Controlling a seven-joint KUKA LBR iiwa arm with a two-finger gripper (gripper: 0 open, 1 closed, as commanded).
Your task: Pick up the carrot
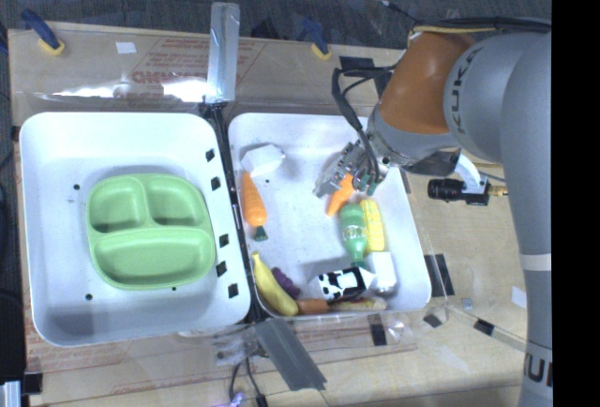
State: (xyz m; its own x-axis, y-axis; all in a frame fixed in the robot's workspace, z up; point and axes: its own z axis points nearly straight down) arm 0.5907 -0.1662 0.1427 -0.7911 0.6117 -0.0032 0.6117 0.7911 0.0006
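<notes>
My gripper (349, 178) is over the upper middle of the right bin (300, 128). A short orange carrot (338, 197) sits between its fingers; its upper end is gripped and its lower end points down-left. The fingers are shut on it. A second, longer orange carrot with a dark green tip (253, 200) lies along the right bin's left wall, well left of the gripper and not touched.
Just below the gripper lie a green bottle (353, 233) and a yellow corn cob (373, 223). A banana (268, 287), a black-and-white cow toy (341, 284) and a white block (384, 275) crowd the front edge. A white object (263, 158) lies at the back left. The left bin holds a green divided plate (148, 229).
</notes>
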